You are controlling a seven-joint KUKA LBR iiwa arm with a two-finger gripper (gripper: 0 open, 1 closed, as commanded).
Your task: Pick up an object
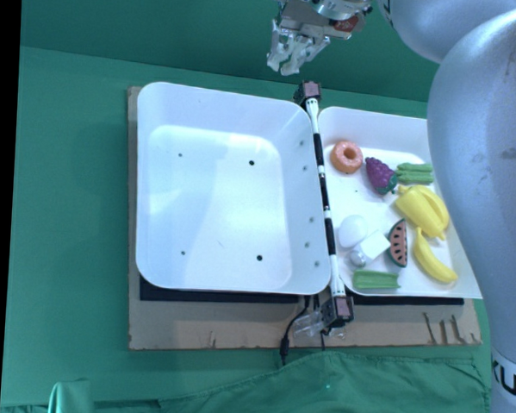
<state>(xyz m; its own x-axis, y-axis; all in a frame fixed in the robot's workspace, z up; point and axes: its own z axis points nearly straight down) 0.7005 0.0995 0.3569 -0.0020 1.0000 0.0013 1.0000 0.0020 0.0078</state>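
My gripper (293, 58) hangs high at the top of the view, above the far edge where the two bins meet, and nothing shows between its fingers. The right bin (376, 124) holds toy food: an orange donut (347, 157), purple grapes (379, 175), a green pod (414, 173), a yellow banana bunch (422, 210), a single banana (433, 261), a watermelon slice (398, 242), a white bulb-like piece (354, 231) and a green piece (376, 280).
The left bin (216, 190) stands beside it on a cardboard sheet (199, 335). A black-and-white bar (322, 187) runs between the bins. The grey arm (476, 152) covers the right bin's right side. Green cloth surrounds the bench.
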